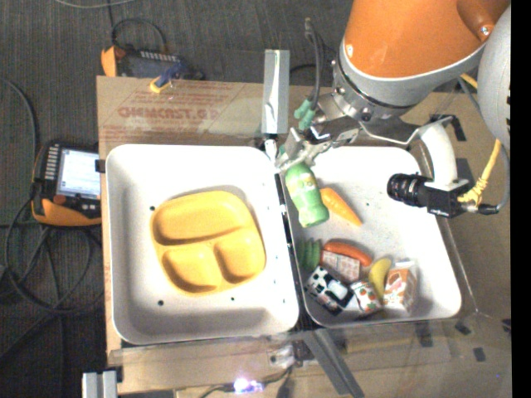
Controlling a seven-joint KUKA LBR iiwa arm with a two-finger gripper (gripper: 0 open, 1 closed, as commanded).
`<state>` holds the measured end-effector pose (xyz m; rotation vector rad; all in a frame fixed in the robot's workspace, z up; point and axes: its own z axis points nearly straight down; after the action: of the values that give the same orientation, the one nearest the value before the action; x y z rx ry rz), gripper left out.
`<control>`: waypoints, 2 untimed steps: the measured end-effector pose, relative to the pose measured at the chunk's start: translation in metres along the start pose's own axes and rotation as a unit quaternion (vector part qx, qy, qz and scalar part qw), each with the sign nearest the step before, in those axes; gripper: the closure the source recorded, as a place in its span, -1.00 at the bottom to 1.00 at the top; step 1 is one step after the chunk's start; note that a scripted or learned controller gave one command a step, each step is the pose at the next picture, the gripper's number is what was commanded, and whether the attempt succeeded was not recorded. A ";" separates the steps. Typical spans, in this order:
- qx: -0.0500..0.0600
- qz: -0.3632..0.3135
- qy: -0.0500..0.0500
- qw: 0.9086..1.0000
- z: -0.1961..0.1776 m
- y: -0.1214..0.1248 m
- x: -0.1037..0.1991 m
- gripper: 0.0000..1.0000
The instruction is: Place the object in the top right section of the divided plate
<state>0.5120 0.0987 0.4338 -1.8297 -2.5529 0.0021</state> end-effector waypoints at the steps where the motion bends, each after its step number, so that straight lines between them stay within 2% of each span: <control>1: 0.000 0.218 -0.001 0.976 0.000 -0.011 0.054 1.00; 2: 0.001 0.169 0.000 0.986 0.001 0.028 0.132 1.00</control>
<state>0.4964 0.2324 0.4328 -2.2349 -2.2067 0.0057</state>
